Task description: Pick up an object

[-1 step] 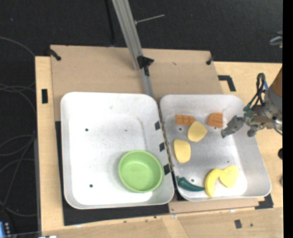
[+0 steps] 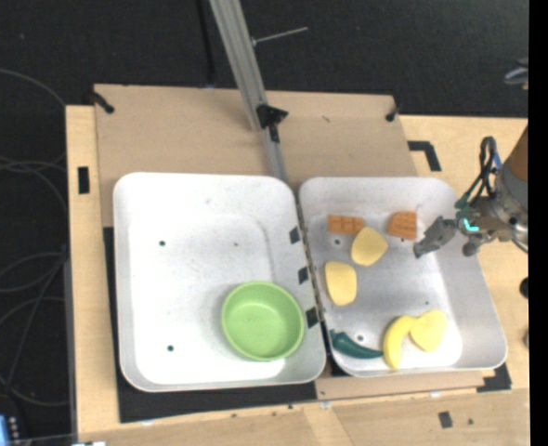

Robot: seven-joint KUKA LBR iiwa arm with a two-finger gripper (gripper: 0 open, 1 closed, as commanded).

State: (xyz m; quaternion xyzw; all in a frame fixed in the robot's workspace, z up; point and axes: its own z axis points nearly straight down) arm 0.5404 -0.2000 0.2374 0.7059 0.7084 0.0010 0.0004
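The grey arm's 2-finger pincer (image 2: 441,237) hung over the upper right part of the right shallow white bin (image 2: 474,305), holding nothing, its dark fingers apparently spread a little. Nearest it lay the small orange-brown block (image 2: 403,225), just to the pincer's left, its slightly longer axis running roughly left-right across the view. To do the step well, I judged the pincer should centre over the block and close across its shorter side.
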